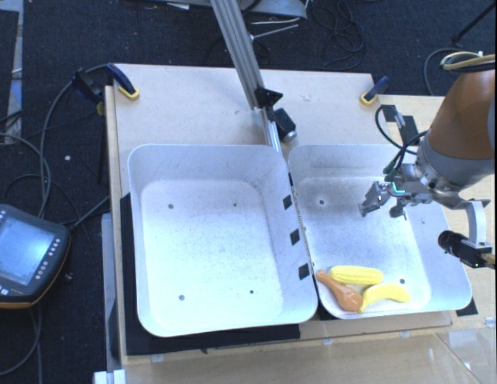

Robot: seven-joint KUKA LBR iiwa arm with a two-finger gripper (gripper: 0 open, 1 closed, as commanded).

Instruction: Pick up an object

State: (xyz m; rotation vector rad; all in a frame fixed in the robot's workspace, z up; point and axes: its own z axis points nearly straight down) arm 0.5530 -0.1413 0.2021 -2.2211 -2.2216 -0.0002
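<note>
The left bin [204, 242] sat bare; low in the right bin [344, 198] lay yellow and orange toys [360, 285]. Above them the hand [382, 198] hovered, grip unclear. Approach stage: it needed to descend toward them

Corn cob [357, 274]: yellow, lay flat near the right bin's front edge.
Banana [385, 294]: yellow, curved, just in front of it.
Orange piece [342, 291]: touched both, leftmost.

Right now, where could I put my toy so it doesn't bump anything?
The left bin has bare floor from wall to wall. The right bin is crowded at its near edge by the yellow corn, banana and orange piece, with the gripper over its middle.
</note>
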